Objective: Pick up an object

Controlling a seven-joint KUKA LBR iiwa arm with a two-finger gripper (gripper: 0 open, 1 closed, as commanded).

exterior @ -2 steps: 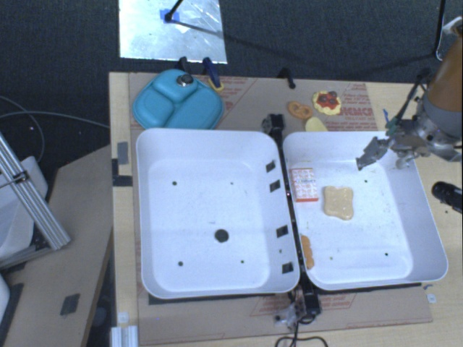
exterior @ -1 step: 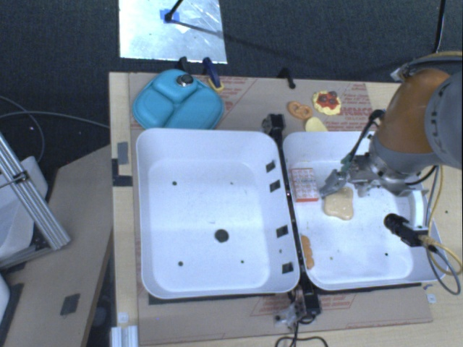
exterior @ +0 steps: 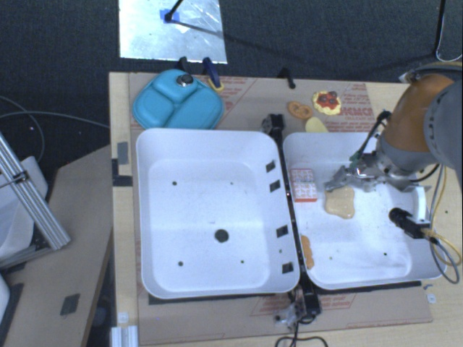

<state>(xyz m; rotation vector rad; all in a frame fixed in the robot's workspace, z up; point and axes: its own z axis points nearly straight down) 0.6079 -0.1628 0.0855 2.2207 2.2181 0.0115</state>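
Note:
A flat beige piece (exterior: pixel 340 204) lies in the right bin (exterior: pixel 376 266), near its middle. Left of it, a small red-and-white card (exterior: pixel 302 185) lies by the bin's left wall. A thin orange-brown piece (exterior: pixel 307 252) rests against that wall lower down. My gripper (exterior: pixel 348 180) hangs low over the upper edge of the beige piece, reaching in from the right. Nothing is visibly held in it.
The left bin (exterior: pixel 210 157) has a small dark spot (exterior: pixel 221 236) on its floor. Behind the bins on the bench are a blue divided plate (exterior: pixel 177 101) and several toy food pieces (exterior: pixel 327 101). A black part on a cable (exterior: pixel 405 223) hangs over the right bin's right side.

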